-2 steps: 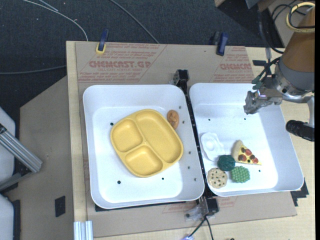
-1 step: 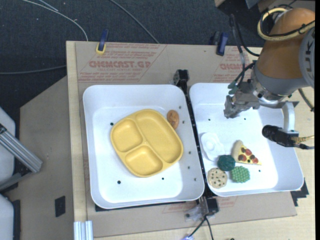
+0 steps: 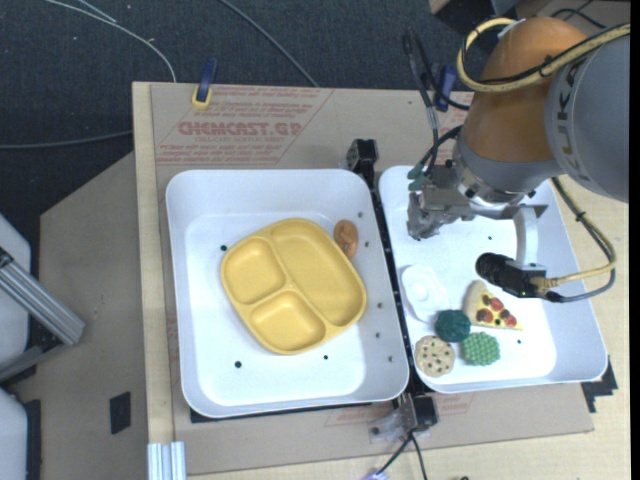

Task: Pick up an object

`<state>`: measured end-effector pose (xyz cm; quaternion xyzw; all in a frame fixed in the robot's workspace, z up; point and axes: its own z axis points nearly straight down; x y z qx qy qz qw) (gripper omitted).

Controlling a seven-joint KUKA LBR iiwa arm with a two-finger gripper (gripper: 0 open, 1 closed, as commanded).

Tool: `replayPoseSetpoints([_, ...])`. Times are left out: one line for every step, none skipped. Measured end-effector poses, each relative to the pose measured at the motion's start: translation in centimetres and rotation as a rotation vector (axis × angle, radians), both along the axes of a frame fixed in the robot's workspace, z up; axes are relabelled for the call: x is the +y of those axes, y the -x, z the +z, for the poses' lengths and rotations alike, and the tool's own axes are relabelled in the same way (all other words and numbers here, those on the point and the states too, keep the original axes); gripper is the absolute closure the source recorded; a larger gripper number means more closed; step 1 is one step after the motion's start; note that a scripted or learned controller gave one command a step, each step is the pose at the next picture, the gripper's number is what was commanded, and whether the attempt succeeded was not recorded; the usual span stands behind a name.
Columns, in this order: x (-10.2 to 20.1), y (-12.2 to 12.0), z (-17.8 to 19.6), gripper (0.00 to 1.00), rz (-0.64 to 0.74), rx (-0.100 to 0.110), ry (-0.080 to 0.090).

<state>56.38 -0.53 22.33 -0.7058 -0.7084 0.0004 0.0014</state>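
the gripper [image 3: 428, 218] hangs over the far left part of the right bin [image 3: 565, 333], above bare white floor. from this angle i cannot tell whether it is spread or closed, and nothing shows in its grip.

just toward the near side of it lies a pale lump [image 3: 418, 286], hard to make out against the white bin. further toward the near end sit the likely picks, close together: a pizza slice [image 3: 492, 308], a dark green ball [image 3: 452, 324] touching or almost touching it, a light green piece [image 3: 481, 348] just beside the ball, and a cookie [image 3: 434, 356] nearest the front left corner.

these look like small toy foods, so probably light and not fragile. the two green ones look bumpy and perhaps soft, which should give good purchase across their middles. the cookie and pizza slice lie flat, so i judge them harder to take: they would need pinching across the edges, and may slip. the crowding is a risk, since closing on one could nudge its neighbour.

in the left bin [image 3: 200, 218] lie a yellow plate [image 3: 292, 284], wide, stiff and awkward to grasp except at its rim, and a small brown piece [image 3: 346, 235] just beside its far edge.
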Motion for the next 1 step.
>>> replayPoseSetpoints([4.86, 1.07, -0.94, 1.0, 0.0, 0.001, 0.0])
